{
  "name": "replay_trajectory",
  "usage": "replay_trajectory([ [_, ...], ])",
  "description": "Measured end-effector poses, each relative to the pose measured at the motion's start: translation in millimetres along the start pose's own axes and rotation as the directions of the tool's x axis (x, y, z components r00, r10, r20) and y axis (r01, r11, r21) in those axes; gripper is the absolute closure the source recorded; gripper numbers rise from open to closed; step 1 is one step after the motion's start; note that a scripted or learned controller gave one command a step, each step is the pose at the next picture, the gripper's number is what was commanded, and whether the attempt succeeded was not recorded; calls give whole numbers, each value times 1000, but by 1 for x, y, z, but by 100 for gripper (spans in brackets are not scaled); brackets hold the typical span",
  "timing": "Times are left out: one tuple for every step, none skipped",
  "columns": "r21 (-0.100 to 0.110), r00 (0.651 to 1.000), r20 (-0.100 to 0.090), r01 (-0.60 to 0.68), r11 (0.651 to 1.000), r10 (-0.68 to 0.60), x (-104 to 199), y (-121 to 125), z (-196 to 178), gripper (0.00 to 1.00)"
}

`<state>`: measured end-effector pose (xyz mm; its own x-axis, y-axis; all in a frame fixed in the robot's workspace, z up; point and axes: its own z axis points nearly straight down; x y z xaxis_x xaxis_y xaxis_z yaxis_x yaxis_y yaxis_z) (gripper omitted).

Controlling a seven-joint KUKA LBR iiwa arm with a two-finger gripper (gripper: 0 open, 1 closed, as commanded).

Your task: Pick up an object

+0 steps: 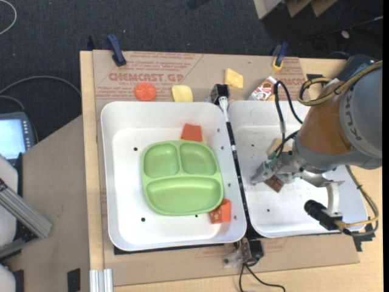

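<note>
My gripper [268,173] is low over the left half of the right white bin [292,224]. A small brown object [275,185] lies on the bin floor just below and to the right of the gripper's tip, and I cannot tell whether they touch. In the left bin [115,163], a green divided plate [181,178] lies in the middle. One orange block [191,132] sits behind the plate. Another orange block [221,212] rests at its front right corner.
On the cardboard behind the bins lie a red-orange disc [144,91], a pale yellow piece [182,93], a yellow wedge [234,78], a red and white packet [263,90] and a small black and white item [219,93]. Blue clamps [115,49] hold the back edge.
</note>
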<state>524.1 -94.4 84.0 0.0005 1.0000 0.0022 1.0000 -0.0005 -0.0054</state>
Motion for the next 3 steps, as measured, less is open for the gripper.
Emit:
replay_trajectory([
  [-13,1000,6,-1,1000,1,-41,31,-52,0],
  [1,1000,-1,0,1000,0,-12,-6,2,0],
  [-14,1000,10,-4,1000,4,-101,47,-37,0],
])
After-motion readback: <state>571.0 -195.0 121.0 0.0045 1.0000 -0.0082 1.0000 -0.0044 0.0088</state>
